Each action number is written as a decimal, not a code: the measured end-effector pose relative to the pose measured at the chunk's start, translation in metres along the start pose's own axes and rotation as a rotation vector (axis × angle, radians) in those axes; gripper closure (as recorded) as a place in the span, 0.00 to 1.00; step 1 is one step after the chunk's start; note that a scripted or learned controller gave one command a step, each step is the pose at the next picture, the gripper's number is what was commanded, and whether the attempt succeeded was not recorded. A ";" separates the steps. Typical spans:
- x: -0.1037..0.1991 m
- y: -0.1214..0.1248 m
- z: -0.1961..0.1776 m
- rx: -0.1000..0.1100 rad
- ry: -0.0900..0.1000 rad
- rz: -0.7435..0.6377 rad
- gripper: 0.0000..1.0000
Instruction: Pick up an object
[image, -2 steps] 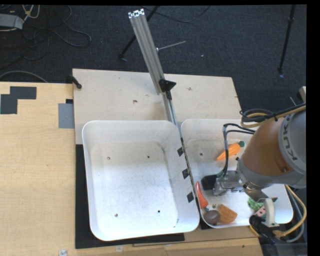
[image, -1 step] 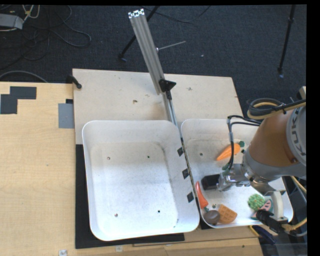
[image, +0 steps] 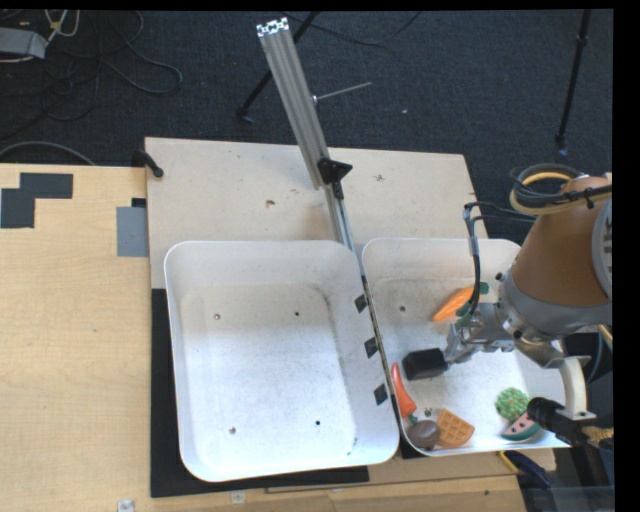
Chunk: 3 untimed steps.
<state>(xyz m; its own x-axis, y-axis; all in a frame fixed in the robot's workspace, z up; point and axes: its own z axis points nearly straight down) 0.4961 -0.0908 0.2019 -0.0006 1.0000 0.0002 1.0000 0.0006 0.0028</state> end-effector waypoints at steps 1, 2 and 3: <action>-0.001 0.000 -0.005 0.004 0.000 0.001 1.00; 0.048 0.024 -0.018 0.004 0.000 -0.003 1.00; 0.093 0.058 -0.028 0.003 0.000 -0.003 1.00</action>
<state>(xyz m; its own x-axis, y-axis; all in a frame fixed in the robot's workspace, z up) 0.5538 0.0026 0.2306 -0.0032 1.0000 0.0003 1.0000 0.0032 -0.0002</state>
